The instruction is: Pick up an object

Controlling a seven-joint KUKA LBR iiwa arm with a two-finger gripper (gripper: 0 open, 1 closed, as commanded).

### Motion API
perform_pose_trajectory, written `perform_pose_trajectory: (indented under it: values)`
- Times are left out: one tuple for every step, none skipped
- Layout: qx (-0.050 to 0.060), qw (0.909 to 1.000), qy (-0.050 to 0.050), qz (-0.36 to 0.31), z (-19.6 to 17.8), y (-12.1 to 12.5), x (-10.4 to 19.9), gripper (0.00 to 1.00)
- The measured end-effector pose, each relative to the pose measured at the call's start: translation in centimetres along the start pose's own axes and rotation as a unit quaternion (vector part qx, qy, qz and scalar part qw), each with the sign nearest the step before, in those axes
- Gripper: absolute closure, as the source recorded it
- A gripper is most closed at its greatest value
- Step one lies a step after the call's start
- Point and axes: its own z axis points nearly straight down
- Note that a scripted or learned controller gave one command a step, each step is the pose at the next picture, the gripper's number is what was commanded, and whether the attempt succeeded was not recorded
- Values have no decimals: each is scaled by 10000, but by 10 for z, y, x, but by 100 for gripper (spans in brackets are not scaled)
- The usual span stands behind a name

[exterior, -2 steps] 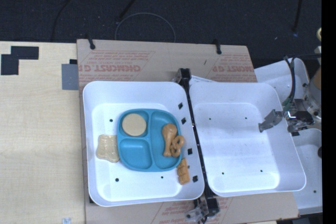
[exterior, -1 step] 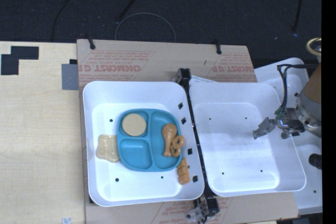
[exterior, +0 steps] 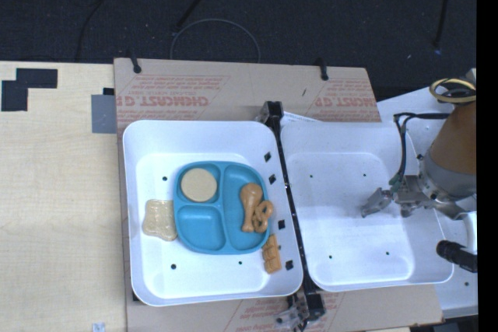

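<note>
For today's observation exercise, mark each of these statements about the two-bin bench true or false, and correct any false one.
1. The blue divided plate lies in the left bin. True.
2. The round tan disc sits in one compartment of the plate. True.
3. The gripper is over the left bin. False: it is over the right bin, reaching in from the right.
4. The pale toast-like piece lies on the plate. False: it lies on the bin floor at the plate's left edge.
5. A small brown piece lies off the plate, near its lower right corner. True.
</note>
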Motion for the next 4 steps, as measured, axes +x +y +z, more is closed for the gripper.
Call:
perform_pose_trajectory:
  values:
    - [-13, 10000, -5, 12, -13, 0, -1, 100]
    - [-53, 10000, -20, -12, -77, 0, 1, 100]
    - [-57, 10000, -20, -14, -133, 5, 9, 100]
    - [-48, 10000, -19, -12, -185, 5, 9, 100]
